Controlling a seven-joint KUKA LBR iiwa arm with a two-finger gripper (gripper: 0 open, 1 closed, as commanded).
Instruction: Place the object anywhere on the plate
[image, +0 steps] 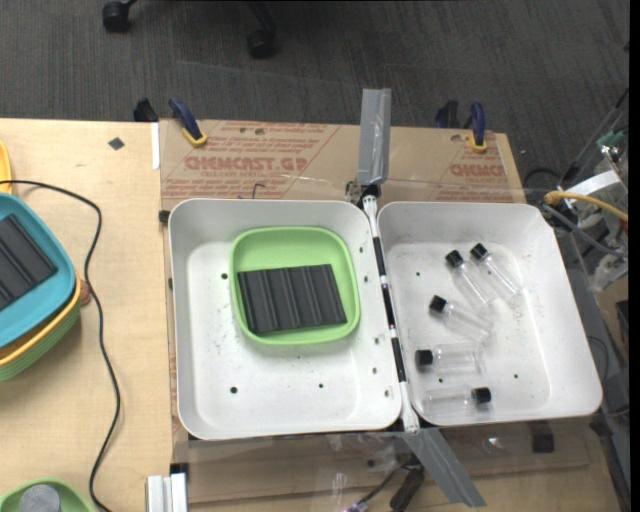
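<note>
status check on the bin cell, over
Green plate in left bin, dark ribbed pad on it. Five clear vials loose in right bin, none on plate. Path unobstructed.

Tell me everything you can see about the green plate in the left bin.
The green plate is a light green, rounded-square dish with a raised rim, plastic-looking. It lies flat on the floor of the left bin, toward the back and slightly right of centre. A dark grey ribbed mat covers most of its inside. The vials are all in the right bin, none on the plate.
</note>
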